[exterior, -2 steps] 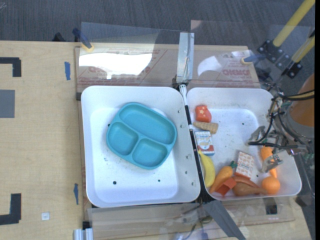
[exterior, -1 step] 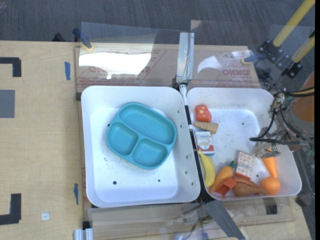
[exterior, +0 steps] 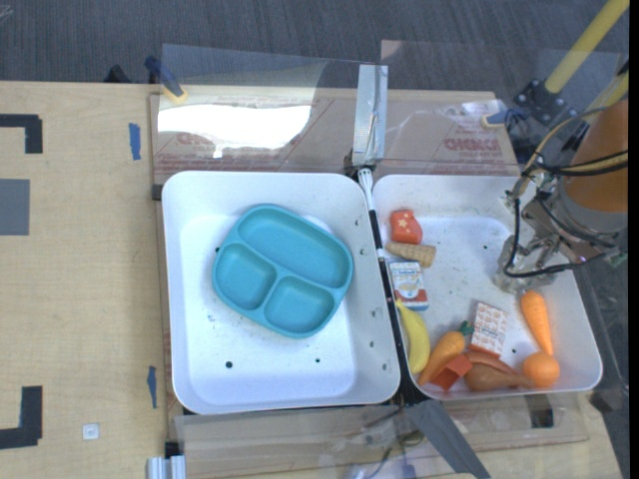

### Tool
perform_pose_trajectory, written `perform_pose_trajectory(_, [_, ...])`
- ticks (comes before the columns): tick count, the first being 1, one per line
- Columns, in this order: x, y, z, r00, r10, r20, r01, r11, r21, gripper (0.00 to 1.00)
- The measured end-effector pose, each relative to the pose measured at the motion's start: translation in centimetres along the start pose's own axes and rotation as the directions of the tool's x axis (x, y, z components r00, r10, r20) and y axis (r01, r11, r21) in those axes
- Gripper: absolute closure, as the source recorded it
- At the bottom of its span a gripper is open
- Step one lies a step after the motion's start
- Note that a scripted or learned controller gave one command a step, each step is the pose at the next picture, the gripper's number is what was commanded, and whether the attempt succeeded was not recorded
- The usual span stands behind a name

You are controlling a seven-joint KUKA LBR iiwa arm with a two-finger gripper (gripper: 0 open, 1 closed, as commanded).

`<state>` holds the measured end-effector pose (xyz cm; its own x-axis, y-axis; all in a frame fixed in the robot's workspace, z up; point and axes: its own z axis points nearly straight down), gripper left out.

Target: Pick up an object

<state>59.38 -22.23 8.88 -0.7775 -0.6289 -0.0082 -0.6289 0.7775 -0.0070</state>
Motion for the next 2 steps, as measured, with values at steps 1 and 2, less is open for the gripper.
perform_pose_trajectory(1, [-0.4, 0.3, 0.0, 1.0, -0.004, 0.005, 0.004, 1.0, -0.004, 0.0])
perform_pose_trajectory(2, [0.6, 2.4, 0.0, 0.987, 0.159, -0.001, -0.159, 0.987, -0.001, 0.0])
